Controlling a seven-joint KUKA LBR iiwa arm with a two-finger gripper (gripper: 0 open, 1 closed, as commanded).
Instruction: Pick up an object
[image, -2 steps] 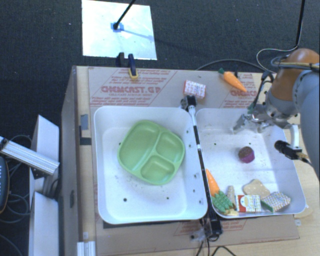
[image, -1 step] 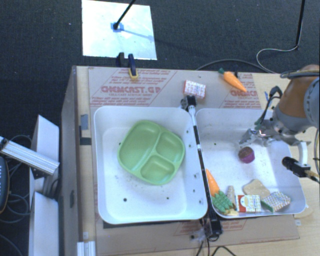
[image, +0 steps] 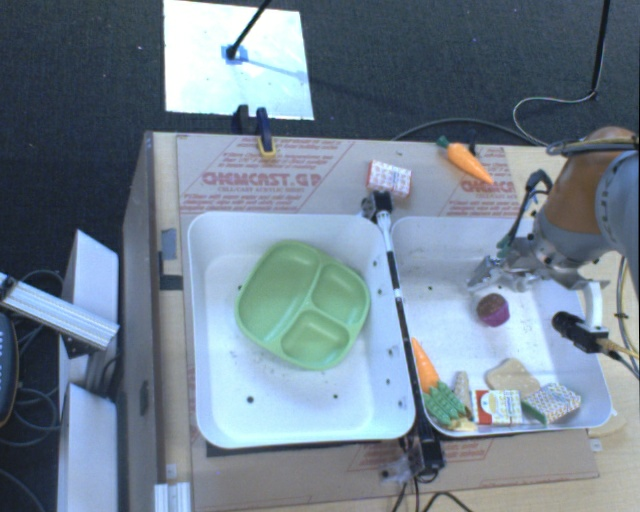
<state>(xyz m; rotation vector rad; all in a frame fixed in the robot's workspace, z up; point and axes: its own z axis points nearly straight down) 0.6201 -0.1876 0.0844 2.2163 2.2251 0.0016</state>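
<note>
A dark carpeted floor (image: 80, 120) surrounds the bench (image: 300, 175), whose top is covered with brown printed protective paper. The left bin (image: 215, 400) holds a green divided plate (image: 303, 304). The grey arm (image: 600, 200) hangs over the right bin (image: 450, 250), its gripper (image: 503, 277) just above and beside a purple round toy (image: 492, 309); nothing is visibly clamped. Small toy foods (image: 500, 400) crowd the right bin's near edge. A toy carrot (image: 467, 159) and a small box (image: 389, 178) lie on the bench behind the bins.
</note>
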